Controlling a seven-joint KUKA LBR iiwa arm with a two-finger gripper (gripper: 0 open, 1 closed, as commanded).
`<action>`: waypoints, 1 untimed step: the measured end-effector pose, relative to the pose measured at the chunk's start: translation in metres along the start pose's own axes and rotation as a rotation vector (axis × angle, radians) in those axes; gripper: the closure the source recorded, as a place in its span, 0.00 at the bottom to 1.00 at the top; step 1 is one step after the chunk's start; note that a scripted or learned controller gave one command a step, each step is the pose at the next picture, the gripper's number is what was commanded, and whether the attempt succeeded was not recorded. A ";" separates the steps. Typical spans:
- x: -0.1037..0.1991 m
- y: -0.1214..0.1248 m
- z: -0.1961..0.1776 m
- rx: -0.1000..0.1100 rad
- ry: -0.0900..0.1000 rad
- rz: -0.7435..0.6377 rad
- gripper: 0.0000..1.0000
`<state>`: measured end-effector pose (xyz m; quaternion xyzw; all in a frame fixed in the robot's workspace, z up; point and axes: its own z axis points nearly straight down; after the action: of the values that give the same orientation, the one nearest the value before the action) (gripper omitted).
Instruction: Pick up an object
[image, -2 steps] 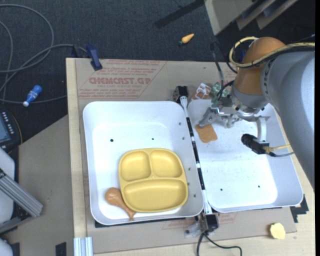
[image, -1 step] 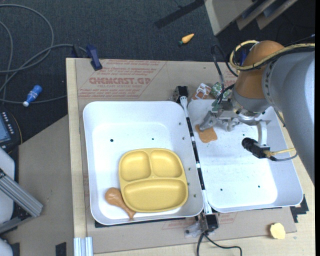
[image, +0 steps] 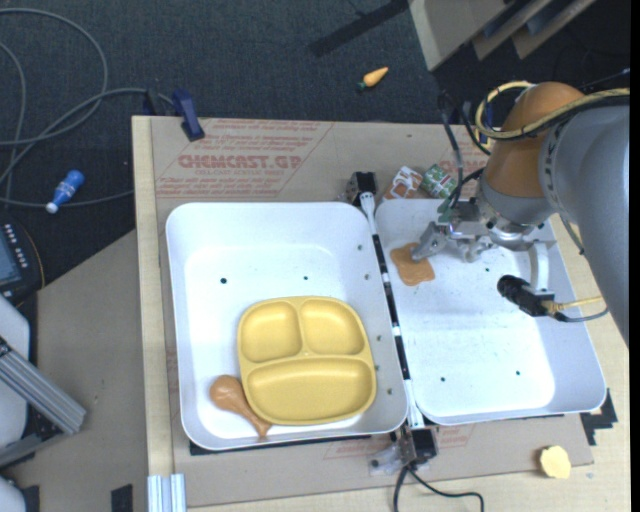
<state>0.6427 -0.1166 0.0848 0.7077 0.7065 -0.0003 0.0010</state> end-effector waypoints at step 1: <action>0.026 0.017 0.000 -0.002 0.001 -0.005 0.00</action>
<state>0.6601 -0.0904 0.0852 0.7060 0.7082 0.0010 0.0013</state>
